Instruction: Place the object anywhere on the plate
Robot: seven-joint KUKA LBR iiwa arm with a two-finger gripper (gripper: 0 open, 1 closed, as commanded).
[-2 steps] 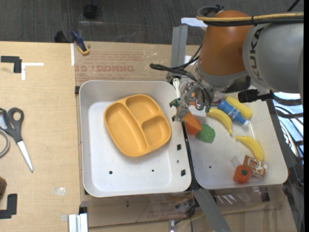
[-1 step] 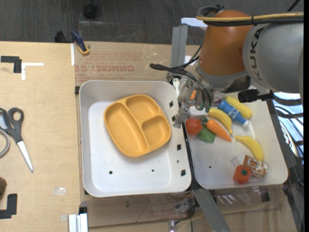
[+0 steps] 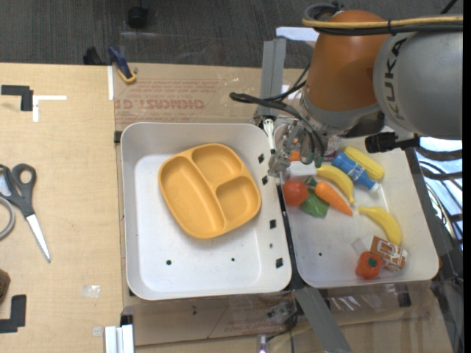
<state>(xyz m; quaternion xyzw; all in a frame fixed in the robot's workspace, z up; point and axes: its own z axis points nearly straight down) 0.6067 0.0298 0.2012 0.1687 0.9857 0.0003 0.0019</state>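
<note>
The yellow-orange plate (image 3: pixel 210 190) with three compartments lies in the left bin (image 3: pixel 140 219); nothing rests on it. My gripper (image 3: pixel 285 157) hangs below the orange wrist band, over the far left corner of the right bin (image 3: pixel 324 263), close to the wall between the bins. Just in front of it lie a red tomato (image 3: pixel 296 192), a green pepper (image 3: pixel 315 207) and a carrot (image 3: pixel 335 196), bunched together. I see nothing held in the gripper.
More toy food lies in the right bin: two bananas (image 3: pixel 335 179) (image 3: pixel 387 223), corn (image 3: pixel 366 162), a blue bottle (image 3: pixel 355 171), an orange fruit (image 3: pixel 368 265) and a small carton (image 3: pixel 390 254). Scissors (image 3: pixel 28 204) lie on the bench at left.
</note>
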